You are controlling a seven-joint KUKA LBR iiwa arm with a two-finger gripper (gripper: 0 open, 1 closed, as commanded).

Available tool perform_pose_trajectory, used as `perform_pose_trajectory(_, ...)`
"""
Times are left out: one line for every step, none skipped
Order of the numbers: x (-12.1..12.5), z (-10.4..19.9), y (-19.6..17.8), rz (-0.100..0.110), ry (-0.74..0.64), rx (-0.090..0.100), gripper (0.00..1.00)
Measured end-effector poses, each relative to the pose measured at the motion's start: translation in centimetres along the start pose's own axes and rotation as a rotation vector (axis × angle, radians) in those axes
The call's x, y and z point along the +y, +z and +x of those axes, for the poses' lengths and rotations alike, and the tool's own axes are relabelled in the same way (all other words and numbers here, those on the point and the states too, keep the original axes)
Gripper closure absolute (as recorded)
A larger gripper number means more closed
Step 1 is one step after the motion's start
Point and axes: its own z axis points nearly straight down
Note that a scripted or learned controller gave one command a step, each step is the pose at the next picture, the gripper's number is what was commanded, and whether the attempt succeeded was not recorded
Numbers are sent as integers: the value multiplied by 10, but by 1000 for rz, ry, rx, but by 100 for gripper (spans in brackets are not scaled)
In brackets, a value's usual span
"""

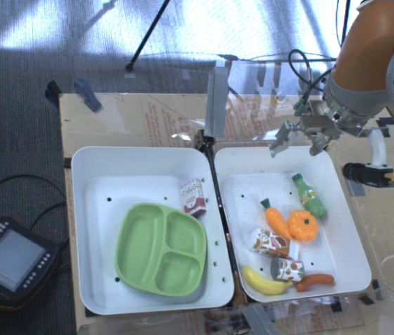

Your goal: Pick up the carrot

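Note:
The carrot [276, 220], orange with a green top, lies in the middle of the right bin [235, 208], touching an orange pumpkin [303, 226] on its right. My gripper [299, 144] hangs above the far rim of the right bin, well behind the carrot. Its two fingers are spread apart and nothing sits between them.
In the right bin also lie a green bottle [309, 195], two small cartons [271, 243], a banana [265, 282] and a sausage [315, 281]. The left bin [96, 187] holds a green divided plate [162, 248] and a red carton [193, 197]. A grey post [216, 107] stands between the bins at the back.

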Motion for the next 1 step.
perform_pose_trajectory(-78, 5, 84, 3, -12, 2, 0)
